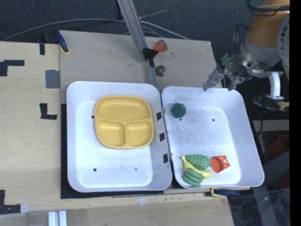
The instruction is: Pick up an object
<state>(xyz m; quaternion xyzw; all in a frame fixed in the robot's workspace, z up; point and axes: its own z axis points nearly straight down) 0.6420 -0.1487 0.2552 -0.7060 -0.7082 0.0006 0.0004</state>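
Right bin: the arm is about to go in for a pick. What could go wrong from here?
1. The yellow, green and red toys lie bunched in the near corner of the right bin; a grab there may catch two or hit the wall.
2. The dark green ball sits alone but close to the divider and could roll away.
3. The gripper hovers at the bin's far rim and could clip it descending.

No text, label, brand or number can be read anywhere.
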